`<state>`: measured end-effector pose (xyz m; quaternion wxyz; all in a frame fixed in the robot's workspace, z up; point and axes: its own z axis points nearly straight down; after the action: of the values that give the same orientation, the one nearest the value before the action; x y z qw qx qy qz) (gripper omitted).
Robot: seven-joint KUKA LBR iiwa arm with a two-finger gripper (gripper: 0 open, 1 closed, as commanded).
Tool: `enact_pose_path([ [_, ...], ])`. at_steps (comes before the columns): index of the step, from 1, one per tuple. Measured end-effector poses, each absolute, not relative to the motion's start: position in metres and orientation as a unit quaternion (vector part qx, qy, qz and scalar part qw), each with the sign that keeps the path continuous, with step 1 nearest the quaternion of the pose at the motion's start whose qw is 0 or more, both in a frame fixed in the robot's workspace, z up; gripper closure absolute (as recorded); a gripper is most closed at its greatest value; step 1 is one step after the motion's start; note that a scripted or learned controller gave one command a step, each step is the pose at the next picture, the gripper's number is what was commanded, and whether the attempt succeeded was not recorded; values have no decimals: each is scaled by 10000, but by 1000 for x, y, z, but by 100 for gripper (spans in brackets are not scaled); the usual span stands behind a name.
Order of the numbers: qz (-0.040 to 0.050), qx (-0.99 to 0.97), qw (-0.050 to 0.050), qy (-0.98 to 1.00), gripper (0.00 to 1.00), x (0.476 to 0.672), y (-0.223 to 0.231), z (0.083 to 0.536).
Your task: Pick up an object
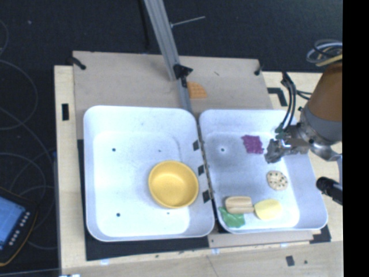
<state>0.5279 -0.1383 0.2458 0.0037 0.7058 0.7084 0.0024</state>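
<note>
The gripper [273, 152] hangs at the right of the frame over the right bin [305, 212], just right of a purple piece [251, 143]. Whether it is open cannot be told. Below lie a round cookie [277, 180], a yellow block [268, 209] and a tan roll [238, 204]. A yellow bowl [173, 184] sits in the left bin [104, 154].

two bins sat side by side, the left bin [104, 131] holding a bowl [173, 184] toward its near right. in the right bin [230, 126], a flat scrap [252, 143] lay far, a round biscuit [277, 180] nearer, and a roll [238, 204], a lump [268, 209] and a leaf [231, 217] along the near wall.
</note>
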Motion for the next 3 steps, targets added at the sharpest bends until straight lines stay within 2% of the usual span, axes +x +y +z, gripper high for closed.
enact_pose_path([
  [1,18,7053,20,7089,100,530,-139,272],
  [3,5,7048,4,7095,100,525,-41,259],
])
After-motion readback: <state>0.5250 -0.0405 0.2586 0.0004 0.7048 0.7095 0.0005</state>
